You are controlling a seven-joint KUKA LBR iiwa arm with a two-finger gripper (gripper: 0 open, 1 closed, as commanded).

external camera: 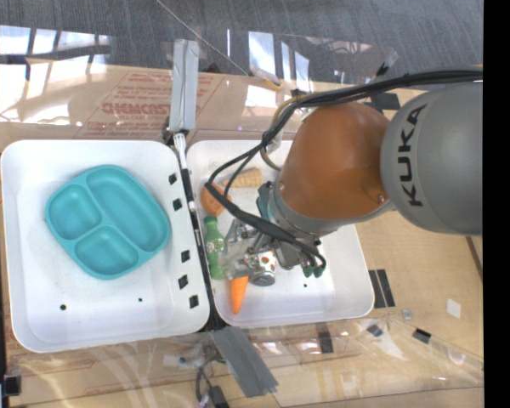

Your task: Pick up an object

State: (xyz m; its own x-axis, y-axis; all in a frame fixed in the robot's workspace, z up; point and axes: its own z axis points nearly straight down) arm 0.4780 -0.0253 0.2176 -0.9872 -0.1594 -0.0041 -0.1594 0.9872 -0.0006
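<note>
My gripper (257, 260) reaches down into the right bin (344, 291), low over a cluster of small toy foods. An orange carrot (238, 291) lies just below it near the bin's front wall. A green piece (212, 246) sits along the bin's left wall beside the gripper. Further back, an orange item (212, 199) and a pale yellow piece (248, 178) lie partly hidden by the arm. The arm's orange band (336, 164) covers much of the bin. Cables and metal parts hide the fingertips.
The left bin (34, 304) holds a teal divided plate (108, 220). A divider with black clips (187, 236) separates the two bins. A metal bar (184, 83) stands behind them. Black cables (238, 172) loop from the wrist over the right bin.
</note>
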